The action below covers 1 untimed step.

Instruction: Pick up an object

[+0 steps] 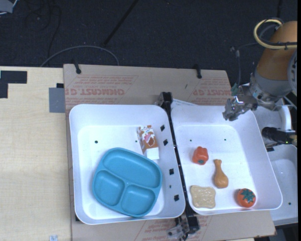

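Observation:
The right bin (pixel 251 134) holds a red-orange pepper (pixel 200 155), a brown chicken drumstick (pixel 220 174), a slice of toast (pixel 203 197) and a red tomato (pixel 246 198). In the left bin (pixel 83 129) lie a blue divided plate (pixel 126 182) and a small printed packet (pixel 148 140). My gripper (pixel 234 110) hangs over the back right corner of the right bin, well apart from every object, with nothing seen between its fingers.
Both bins rest on a cardboard sheet (pixel 140 87) over a light wooden bench (pixel 25 149). A black divider clip strip (pixel 171 154) runs between the bins. Cables and white hardware (pixel 283 129) crowd the right side beside the arm.

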Available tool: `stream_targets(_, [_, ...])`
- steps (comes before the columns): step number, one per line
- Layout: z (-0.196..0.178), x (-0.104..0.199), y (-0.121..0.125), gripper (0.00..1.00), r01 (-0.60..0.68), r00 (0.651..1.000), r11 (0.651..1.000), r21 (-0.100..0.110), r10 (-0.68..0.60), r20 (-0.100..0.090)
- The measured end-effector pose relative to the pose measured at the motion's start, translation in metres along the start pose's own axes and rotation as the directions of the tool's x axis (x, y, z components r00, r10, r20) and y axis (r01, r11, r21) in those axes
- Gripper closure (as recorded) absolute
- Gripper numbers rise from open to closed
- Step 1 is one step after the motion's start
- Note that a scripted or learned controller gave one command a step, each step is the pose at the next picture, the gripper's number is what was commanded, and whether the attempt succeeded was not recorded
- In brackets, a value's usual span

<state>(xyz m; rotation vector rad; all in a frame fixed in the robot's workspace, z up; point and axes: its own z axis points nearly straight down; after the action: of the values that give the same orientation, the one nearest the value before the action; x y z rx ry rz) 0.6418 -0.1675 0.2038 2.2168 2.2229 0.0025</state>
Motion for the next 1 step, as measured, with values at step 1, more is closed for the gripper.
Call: stream_targets(1, [-0.0278, -0.001, 0.0004, 1.0, 0.0, 1.0, 1.0, 0.002, 0.0, 0.0])
